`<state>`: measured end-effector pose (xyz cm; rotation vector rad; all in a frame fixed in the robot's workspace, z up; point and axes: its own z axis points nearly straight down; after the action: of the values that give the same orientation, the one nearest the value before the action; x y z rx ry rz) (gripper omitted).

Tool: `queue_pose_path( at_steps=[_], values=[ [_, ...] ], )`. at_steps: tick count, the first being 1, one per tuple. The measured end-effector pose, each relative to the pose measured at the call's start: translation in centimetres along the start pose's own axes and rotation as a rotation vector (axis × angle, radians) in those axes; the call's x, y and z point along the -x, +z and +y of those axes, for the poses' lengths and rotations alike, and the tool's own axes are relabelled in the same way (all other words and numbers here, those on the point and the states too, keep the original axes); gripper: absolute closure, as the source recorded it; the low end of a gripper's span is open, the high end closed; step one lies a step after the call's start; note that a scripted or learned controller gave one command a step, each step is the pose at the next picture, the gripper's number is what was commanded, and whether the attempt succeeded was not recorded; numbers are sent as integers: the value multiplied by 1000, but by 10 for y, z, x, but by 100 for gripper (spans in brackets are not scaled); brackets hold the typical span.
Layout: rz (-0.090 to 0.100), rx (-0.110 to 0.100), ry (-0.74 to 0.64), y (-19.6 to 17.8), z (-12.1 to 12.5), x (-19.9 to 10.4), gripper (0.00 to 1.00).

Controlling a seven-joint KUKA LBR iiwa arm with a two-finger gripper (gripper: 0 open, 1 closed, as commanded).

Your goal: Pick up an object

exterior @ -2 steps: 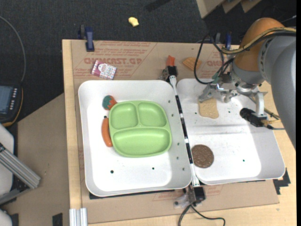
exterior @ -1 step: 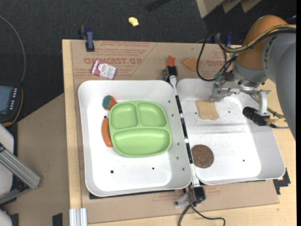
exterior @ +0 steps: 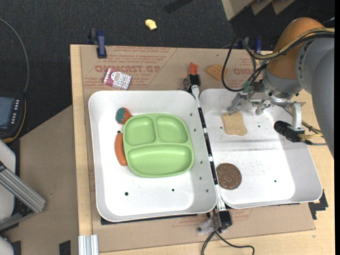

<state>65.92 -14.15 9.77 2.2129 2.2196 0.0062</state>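
In the right bin a tan slice of toast lies near the far left corner. A round brown patty rests nearer the front, close to the bin's left wall. My gripper hangs over the far part of this bin, just behind and to the right of the toast. Its fingers stand open with nothing between them. The left bin holds a green divided plate, an orange sausage-shaped piece along the plate's left side, and a small teal and red object at the plate's far left corner.
A black fitting on the arm juts out over the right bin's right side. Behind the bins on the bench lie a pink card, a tan scrap and an orange-topped clamp. The bins' adjoining walls run down the middle.
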Motion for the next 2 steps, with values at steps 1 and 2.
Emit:
queue_pose_path(
  at_steps=[1,2],
  values=[
    [5,-14,4,14,-61,-28,0],
    [0,-1,1,12,-5,-25,0]
  ],
)
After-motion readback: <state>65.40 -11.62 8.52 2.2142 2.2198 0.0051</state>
